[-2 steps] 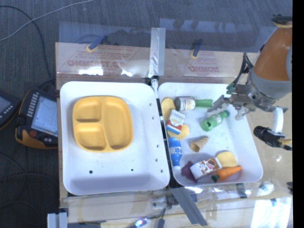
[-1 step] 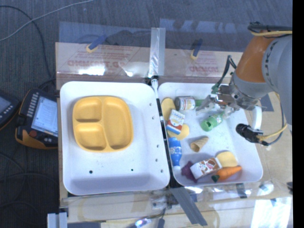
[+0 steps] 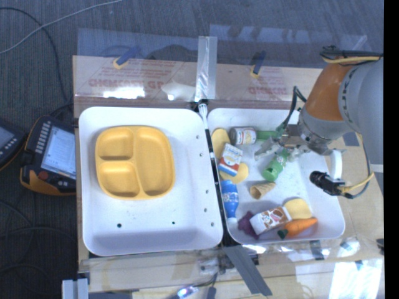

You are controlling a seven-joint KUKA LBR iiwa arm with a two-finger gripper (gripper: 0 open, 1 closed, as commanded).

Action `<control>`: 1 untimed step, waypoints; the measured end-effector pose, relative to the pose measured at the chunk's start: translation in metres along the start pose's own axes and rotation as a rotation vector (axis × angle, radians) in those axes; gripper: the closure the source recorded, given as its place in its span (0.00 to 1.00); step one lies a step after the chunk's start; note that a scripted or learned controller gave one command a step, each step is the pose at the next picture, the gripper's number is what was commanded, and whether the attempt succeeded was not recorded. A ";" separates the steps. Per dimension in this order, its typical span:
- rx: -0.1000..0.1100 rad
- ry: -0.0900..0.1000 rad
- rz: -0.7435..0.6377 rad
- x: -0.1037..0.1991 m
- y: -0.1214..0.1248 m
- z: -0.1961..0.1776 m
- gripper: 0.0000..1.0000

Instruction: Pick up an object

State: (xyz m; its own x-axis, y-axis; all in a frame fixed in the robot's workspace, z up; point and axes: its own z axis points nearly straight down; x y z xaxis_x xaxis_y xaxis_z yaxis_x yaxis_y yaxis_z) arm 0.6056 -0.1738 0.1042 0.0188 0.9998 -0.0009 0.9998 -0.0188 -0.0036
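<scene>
A small green plastic bottle (image 3: 274,167) lies tilted in the upper middle of the right white bin (image 3: 330,229), directly under the gripper (image 3: 282,147). The jaws hang over its upper end, and whether they are spread or closed on it cannot be told, since the dark finger parts blur into the bottle top. A thin green stick-like piece (image 3: 267,134) pokes out left of the gripper; what it belongs to is unclear.

Just beside the bottle lies a tan cone (image 3: 262,189). Farther left are a small jar with a pale label (image 3: 242,136), a yellow banana-like shape (image 3: 219,141) partly covered by a small red and white carton (image 3: 230,160), and a blue bottle (image 3: 229,198) along the bin wall. Near the front edge sit a yellow lump (image 3: 297,207), an orange carrot (image 3: 298,227) and a red-labelled pouch (image 3: 270,220) over something dark purple.

The left white bin (image 3: 124,235) holds a yellow divided plastic tray (image 3: 134,161). The grey arm with its orange band (image 3: 325,95) is cut off at the right.
</scene>
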 end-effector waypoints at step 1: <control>-0.016 -0.002 0.023 -0.003 -0.024 0.015 0.00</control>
State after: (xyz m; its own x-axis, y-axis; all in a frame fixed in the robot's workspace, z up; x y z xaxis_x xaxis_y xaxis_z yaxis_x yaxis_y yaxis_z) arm 0.5817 -0.1763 0.0897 0.0414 0.9991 -0.0025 0.9991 -0.0414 0.0122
